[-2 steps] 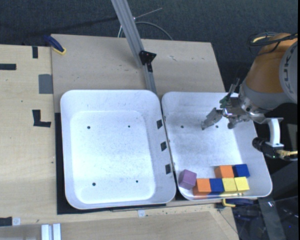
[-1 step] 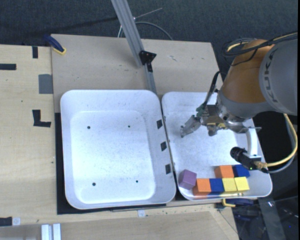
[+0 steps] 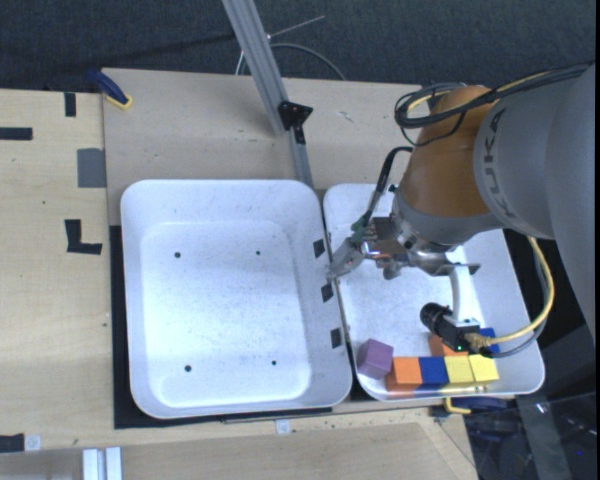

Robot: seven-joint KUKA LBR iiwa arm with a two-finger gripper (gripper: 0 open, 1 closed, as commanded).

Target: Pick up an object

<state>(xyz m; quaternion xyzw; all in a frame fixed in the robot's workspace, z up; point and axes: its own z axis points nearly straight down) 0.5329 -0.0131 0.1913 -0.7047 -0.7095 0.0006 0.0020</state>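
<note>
Right shallow white bin (image 3: pixel 500 268): purple cube-shaped block (image 3: pixel 376 356), orange block (image 3: pixel 407 371), blue block (image 3: pixel 433 370), two yellow blocks (image 3: pixel 470 369) in a row at its 6 o'clock edge. Two-finger gripper (image 3: pixel 352 258) at 9 o'clock; can't tell jaw state.

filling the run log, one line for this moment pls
arm: over right bin | gripper: near left rim | blocks: purple, orange, blue, yellow at front edge

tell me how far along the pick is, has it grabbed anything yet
Nothing looks picked yet. The purple block, orange block, blue block and yellow blocks all lie at the near end of the right bin. The hand hovers near that bin's left wall, apart from them. Left: reach a block, grip it, lift it.
</note>
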